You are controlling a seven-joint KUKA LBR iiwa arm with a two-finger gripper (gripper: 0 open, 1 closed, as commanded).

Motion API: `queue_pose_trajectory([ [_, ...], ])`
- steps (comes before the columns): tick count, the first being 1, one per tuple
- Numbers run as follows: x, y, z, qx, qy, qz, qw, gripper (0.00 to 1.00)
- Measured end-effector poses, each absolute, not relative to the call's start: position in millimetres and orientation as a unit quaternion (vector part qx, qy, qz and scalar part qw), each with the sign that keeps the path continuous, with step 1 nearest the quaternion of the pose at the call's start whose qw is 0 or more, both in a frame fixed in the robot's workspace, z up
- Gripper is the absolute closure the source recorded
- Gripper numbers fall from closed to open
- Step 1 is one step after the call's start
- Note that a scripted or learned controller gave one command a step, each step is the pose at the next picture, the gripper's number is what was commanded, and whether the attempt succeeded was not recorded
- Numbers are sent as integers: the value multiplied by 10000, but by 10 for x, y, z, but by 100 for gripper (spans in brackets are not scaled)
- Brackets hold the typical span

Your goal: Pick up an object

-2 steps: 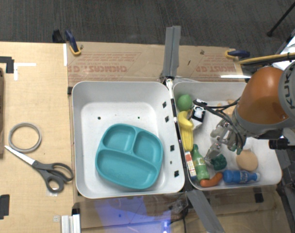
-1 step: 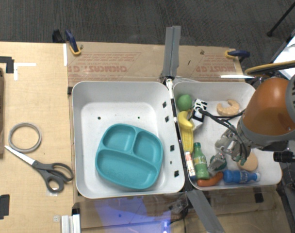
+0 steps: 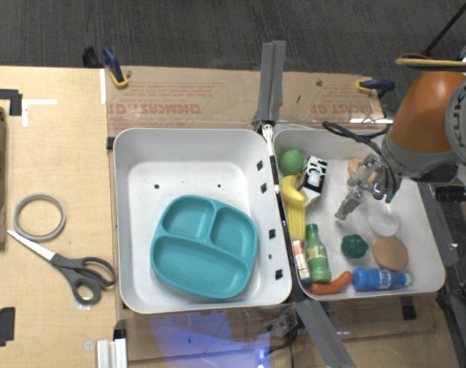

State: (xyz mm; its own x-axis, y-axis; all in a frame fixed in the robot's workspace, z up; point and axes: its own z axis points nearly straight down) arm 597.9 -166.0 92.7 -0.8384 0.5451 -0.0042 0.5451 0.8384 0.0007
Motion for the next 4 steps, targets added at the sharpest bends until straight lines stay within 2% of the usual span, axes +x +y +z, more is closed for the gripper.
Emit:
queue_pose_trajectory([
  [1, 5695, -1079, 931, 3513, 9363, 2, 16, 0],
  [2, 4776, -1309, 917, 3187, 9478, -1, 0, 0],
  [3, 4820, -2000, 921, 3456, 9384, 0, 13, 0],
  [4, 4829, -1999, 1014, 3459, 9383, 4, 24, 100],
])
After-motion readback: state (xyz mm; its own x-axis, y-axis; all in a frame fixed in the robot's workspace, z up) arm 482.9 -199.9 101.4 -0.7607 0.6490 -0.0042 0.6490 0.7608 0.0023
